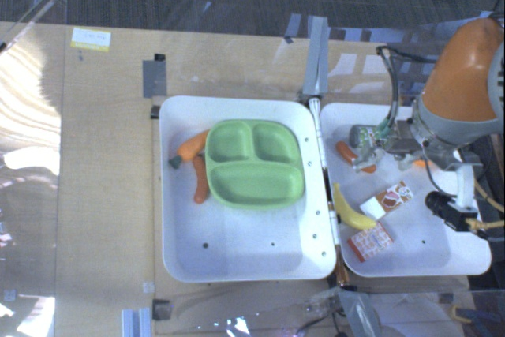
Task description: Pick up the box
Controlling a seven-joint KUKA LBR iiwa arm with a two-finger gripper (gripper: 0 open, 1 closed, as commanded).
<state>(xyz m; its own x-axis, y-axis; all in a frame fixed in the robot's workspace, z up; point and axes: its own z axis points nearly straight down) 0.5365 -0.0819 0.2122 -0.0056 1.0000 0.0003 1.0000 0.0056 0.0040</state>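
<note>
the box (393,196), a small red-and-white carton, lies flat in the right bin (473,264), just below-right of the pincer (367,150). approach step: whether the pincer is apart or together, i cannot tell. next it must shift over the carton and descend.

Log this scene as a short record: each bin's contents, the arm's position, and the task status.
left bin: green divided plate, carrot, orange-brown piece beside the plate
right bin: banana, red-and-white box, small carton, white block
arm: over the right bin's far side
gripper: low by a red piece, apart from the red-and-white box
task status: red-and-white box lies on the bin floor, not lifted
</note>
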